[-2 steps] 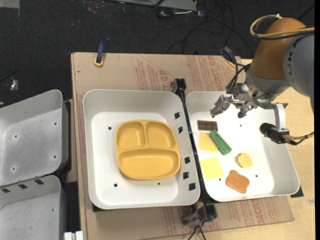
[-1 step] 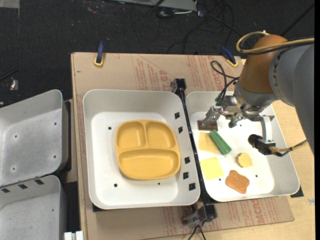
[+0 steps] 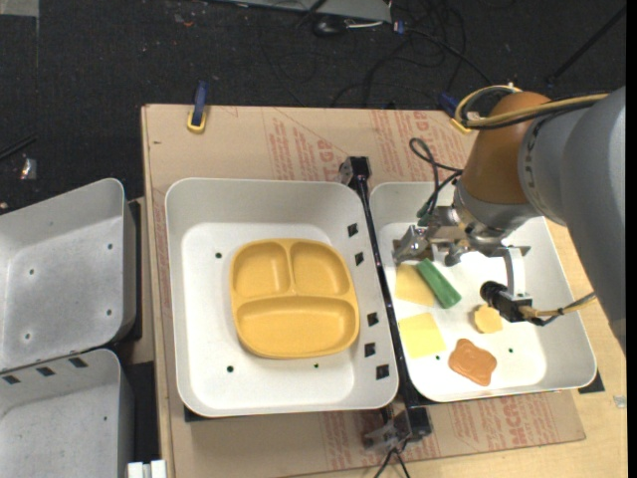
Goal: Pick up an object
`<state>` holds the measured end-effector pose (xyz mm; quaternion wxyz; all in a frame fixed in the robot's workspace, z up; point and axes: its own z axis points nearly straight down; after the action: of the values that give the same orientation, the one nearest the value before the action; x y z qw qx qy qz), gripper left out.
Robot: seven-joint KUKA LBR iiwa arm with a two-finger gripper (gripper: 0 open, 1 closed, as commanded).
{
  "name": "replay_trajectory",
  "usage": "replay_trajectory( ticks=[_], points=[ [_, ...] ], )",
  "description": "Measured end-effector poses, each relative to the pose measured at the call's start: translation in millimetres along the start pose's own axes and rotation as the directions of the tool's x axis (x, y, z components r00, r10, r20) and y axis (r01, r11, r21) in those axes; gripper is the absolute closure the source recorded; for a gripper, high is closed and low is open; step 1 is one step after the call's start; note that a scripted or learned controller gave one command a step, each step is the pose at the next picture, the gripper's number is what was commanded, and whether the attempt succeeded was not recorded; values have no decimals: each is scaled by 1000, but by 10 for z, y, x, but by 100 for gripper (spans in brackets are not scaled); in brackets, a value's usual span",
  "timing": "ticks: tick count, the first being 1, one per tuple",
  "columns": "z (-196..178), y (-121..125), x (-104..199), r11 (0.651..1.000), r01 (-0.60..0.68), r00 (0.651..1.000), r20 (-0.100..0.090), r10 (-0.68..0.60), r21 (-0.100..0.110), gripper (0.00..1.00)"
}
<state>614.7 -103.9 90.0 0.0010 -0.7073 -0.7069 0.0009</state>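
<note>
In the right bin (image 3: 557,366) lie several food pieces. A green stick (image 3: 439,283) rests at a slant on a pale yellow wedge (image 3: 409,286). Nearer the front are a yellow square slice (image 3: 420,334), an orange-brown piece (image 3: 472,361) and a small yellow round piece (image 3: 488,319). My gripper (image 3: 431,246) is low over the bin's left part, right at the upper end of the green stick. The wrist hides whether it touches the stick.
The left bin (image 3: 199,366) holds a yellow divided tray (image 3: 295,299). A black divider (image 3: 376,267) runs between the bins. The grey arm with its orange band (image 3: 503,157) covers the right bin's back part. A black cable plug (image 3: 498,299) hangs beside the round piece.
</note>
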Motion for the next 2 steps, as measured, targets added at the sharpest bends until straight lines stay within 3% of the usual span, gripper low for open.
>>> replay_trajectory(
  ticks=[1,2],
  points=[
    [-128,11,-1,1000,-1,1000,1,1,-4,100],
    [-589,-20,65,1000,3,1000,1,-3,-7,100]
  ],
)
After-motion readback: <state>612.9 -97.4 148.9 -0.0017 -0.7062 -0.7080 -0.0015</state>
